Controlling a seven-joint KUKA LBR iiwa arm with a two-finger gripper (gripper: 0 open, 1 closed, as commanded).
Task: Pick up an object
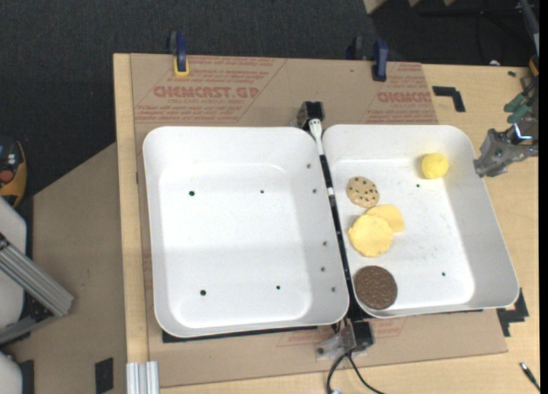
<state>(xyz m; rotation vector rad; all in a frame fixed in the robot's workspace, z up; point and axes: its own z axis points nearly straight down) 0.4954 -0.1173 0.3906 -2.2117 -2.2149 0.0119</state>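
Observation:
The right bin (pixel 479 238) holds several food-like pieces. A small yellow ball (pixel 434 165) lies near its far right corner. A chocolate-chip cookie (pixel 362 191) sits by the divider, with two pale yellow discs (pixel 373 235) overlapping just below it. A dark brown round cookie (pixel 376 288) rests at the near left corner. My gripper (pixel 498 152) hangs at the right edge of the view, just outside the right bin's far right rim, a short way right of the yellow ball. Nothing shows in its grasp.
The left bin (pixel 171 212) stands beside the right one on a cardboard-covered bench (pixel 257 88). Two clamps (pixel 180 51) hold the board's far edge. A cable and connector (pixel 347 345) lie at the near edge between the bins.

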